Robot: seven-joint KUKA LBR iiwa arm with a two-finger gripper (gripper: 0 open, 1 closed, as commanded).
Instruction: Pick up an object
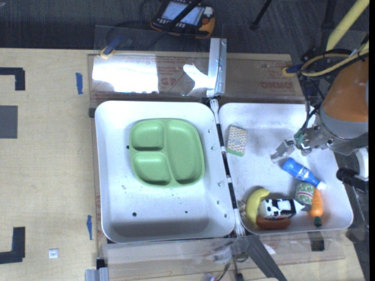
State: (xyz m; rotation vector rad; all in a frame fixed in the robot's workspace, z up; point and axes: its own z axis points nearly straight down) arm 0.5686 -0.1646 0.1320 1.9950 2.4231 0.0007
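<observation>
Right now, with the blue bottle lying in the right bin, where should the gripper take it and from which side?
Probably at mid-body of the blue bottle, coming straight down. It lies flat and slanted, white cap toward the carrot, so the fingers should close across its narrow width, square to its long axis. Its upper end has bare bin floor around it; the cap end crowds the other items. The gripper sits just up-left of it.

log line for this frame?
phase: reach | gripper: over right bin, nothing seen held | nearest: blue bottle | left bin: green tray
</observation>
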